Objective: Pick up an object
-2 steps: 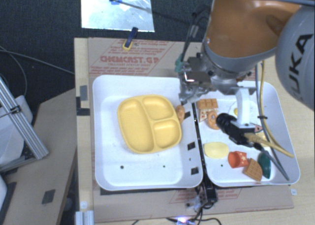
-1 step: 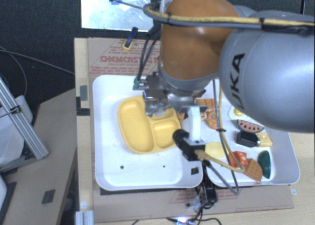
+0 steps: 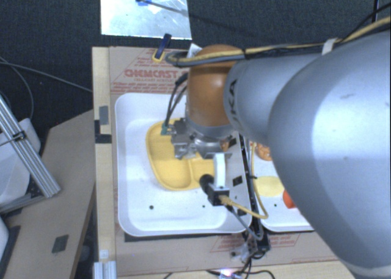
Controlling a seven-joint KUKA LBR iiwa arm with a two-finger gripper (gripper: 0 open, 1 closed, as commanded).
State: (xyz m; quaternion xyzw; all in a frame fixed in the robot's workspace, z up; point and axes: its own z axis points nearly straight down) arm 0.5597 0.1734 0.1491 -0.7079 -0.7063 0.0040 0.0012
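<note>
Item: yellow dish (image 3: 168, 171) — smooth, glossy, shallow and round-edged, lying flat in the left white bin (image 3: 137, 210) under the gripper (image 3: 194, 143), whose state I cannot tell; I judge a rim pinch safest — beyond, orange and yellow pieces (image 3: 275, 189) in the right bin, cardboard-lined counter (image 3: 131, 76).

Bulky grey arm (image 3: 317, 149), orange wrist band (image 3: 208, 91), yellow and black cables (image 3: 244, 201)

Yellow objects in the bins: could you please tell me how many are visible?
2: a large yellow dish in the left bin and a smaller yellow piece in the right bin; the arm may hide more.
</note>
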